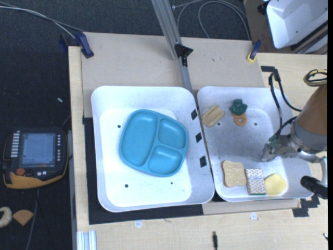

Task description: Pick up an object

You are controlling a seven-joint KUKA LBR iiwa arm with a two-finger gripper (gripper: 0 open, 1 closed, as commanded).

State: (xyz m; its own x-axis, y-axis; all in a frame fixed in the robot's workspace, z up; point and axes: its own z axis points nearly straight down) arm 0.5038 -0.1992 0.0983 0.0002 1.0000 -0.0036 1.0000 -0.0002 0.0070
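Tool (271, 151) in right bin (255, 132), yellow object (275, 183) apparently just below

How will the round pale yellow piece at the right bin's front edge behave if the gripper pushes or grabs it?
The round pale yellow piece looks smooth and domed, so fingers may slip off it. It looks small and probably light, so a nudge would likely slide it. It lies against the patterned square block and close to the right bin's front wall, which may crowd a grasp.
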